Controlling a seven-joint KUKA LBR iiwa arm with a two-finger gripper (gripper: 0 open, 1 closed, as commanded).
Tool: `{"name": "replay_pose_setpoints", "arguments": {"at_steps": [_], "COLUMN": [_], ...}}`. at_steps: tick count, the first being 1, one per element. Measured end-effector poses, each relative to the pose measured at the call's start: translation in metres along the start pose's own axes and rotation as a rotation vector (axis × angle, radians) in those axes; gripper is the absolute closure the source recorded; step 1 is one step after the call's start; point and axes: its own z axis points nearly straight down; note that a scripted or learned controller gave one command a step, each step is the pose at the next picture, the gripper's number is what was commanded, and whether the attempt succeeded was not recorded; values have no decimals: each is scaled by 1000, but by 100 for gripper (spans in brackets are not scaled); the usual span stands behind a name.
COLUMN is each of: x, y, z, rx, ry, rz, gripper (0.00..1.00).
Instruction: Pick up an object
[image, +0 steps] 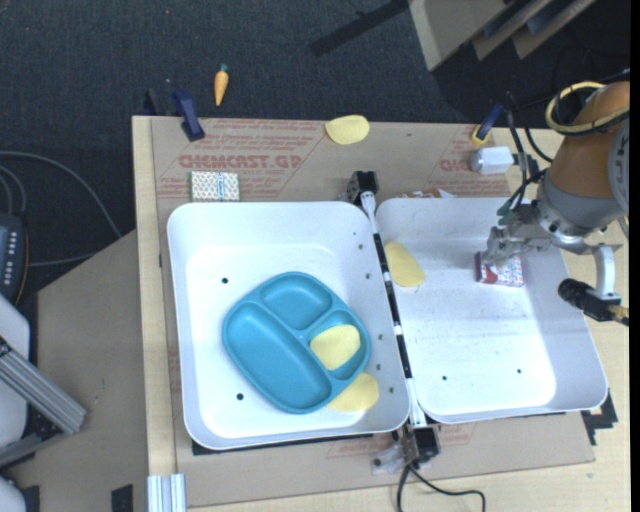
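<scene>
Floor: dark carpet around the bench; grey cables at far left, metal rail at lower left.
Bench (150, 300): tan board, red print reads "CHEMCAST GP" above the left bin, the same print repeated and partly hidden further right.
Left bin (200, 250): white, shallow, touching the right bin along a black clamp strip (385, 300).
Tray (290, 340): blue, three compartments, lying at a slant in the left bin's middle.
Yellow piece 1 (336, 345): inside the tray's compartment nearest the right bin.
Yellow piece 2 (355, 393): on the left bin's floor, touching the tray's lower right edge.
Right bin (470, 380): white, shallow, right of the left bin.
Yellow piece 3 (404, 265): in the right bin, at its wall nearest the left bin.
Packet (501, 270): small, red and white with print too small to read; lies in the right bin's upper part, well apart from the left bin.
Arm (585, 170): grey with an orange band, over the right bin's upper right corner.
Gripper (503, 245): pointing down right at the packet's top edge; fingers blurred, can't tell whether they are spread or closed, or whether they touch the packet.
Yellow piece 4 (347, 129): on the bench above the left bin's upper right corner.
Patterned card (215, 186): on the bench just above the left bin's upper left corner.
Blue clip (187, 115): at the bench's top edge, above the card.
Carrot toy (221, 85): orange, on the carpet above the left bin.
White block (493, 158): on the bench above the right bin, a blue item just above it.
</scene>
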Motion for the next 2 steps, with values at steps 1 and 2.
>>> {"name": "replay_pose_setpoints", "arguments": {"at_steps": [1,2], "x": [-33,-32], "y": [2,2], "z": [13,12], "rx": [1,1], "ry": [-1,0], "rz": [1,1], "gripper": [100,0]}}
